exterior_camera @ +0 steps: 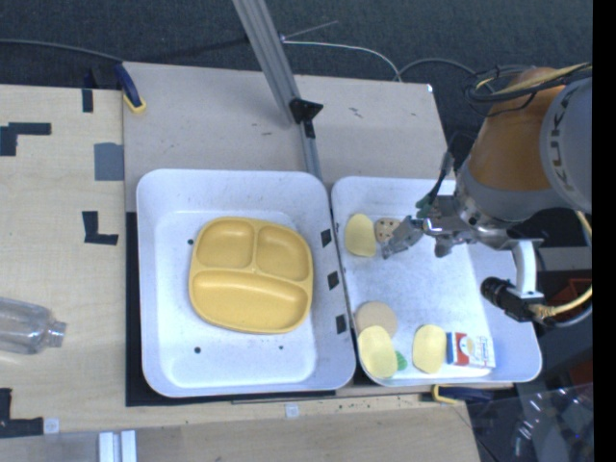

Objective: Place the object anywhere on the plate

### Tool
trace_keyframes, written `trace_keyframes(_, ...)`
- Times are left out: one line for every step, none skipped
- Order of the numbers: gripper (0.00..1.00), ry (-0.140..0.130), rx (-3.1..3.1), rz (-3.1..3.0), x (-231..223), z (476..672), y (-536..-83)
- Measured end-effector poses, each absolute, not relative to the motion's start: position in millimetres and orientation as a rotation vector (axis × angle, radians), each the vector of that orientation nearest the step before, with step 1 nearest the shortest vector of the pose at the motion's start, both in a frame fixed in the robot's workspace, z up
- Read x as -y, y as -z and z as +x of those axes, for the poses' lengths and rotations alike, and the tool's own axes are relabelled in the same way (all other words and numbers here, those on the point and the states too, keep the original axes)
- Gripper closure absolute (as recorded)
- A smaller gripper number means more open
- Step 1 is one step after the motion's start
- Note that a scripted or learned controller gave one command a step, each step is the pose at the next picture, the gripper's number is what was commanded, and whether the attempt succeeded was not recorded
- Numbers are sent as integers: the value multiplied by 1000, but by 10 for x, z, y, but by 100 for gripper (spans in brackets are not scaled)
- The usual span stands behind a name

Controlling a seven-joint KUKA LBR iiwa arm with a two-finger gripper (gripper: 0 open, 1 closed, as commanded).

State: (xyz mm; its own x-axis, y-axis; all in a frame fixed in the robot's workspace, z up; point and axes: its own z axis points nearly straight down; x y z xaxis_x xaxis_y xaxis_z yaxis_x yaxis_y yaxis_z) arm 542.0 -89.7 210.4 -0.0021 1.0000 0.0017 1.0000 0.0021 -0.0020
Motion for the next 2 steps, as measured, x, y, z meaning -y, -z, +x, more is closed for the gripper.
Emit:
trace_keyframes(0, -4, 2226, -2208, -150, 5036, -1871)
trace_keyframes(0, 25, 2232, -2197, 398, 4964, -1400)
